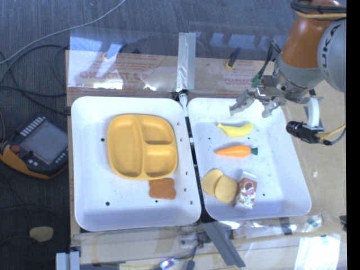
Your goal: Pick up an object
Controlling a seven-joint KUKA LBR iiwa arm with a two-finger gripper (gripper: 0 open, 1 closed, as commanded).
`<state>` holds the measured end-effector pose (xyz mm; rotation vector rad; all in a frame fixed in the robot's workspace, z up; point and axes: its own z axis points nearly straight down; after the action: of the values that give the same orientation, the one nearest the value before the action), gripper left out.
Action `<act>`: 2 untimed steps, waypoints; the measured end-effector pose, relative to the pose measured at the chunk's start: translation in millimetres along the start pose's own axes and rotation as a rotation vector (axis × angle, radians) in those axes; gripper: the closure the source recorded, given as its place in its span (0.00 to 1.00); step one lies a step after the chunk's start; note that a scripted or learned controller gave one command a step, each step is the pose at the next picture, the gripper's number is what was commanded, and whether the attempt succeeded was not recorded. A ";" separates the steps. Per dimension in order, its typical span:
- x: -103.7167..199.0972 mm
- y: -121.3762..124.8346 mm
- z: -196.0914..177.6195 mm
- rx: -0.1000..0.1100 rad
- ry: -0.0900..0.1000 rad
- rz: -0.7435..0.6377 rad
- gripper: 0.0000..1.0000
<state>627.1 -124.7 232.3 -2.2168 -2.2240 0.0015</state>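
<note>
Gripper (pixel 256 107): two fingers spread wide, nothing between them; it hangs over the far part of the right bin, near that bin's back wall.
Fingers (pixel 238 108): one reaches toward the bin divider, the other points toward the arm's side; both are clear of the objects.
Arm (pixel 306 35): grey with an orange band, entering from the right above the right bin's far corner.
Banana (pixel 235 129): yellow, lying flat just in front of and below the gripper; the nearest object to it, not touched.
Carrot (pixel 233 151): orange with a green tip, lying crosswise just nearer the camera than the banana, slightly apart from it.
Cookie pieces (pixel 219 185): two tan rounds, overlapping, in the near part of the right bin.
Small carton (pixel 246 192): red and white, tilted, touching the rounds on their right.
Right bin (pixel 289 173): white; bare floor along its right side and in the far right corner beneath the arm.
Divider (pixel 190 145): the two bins' inner rims meet here, just left of the banana and carrot.
Left bin (pixel 90 167): white, holding a yellow compartment plate (pixel 142 146) at its centre.
Brown toast-like piece (pixel 162 189): touching the plate's near edge.
</note>
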 end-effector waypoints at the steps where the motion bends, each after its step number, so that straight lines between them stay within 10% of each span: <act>1: 6.4 -3.2 138.1 -0.002 0.000 -0.120 0.00; 2: 2.4 -57.2 142.1 -0.013 -0.005 -0.198 0.00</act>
<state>569.6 -122.5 90.3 -1.9935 -2.4423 -0.0087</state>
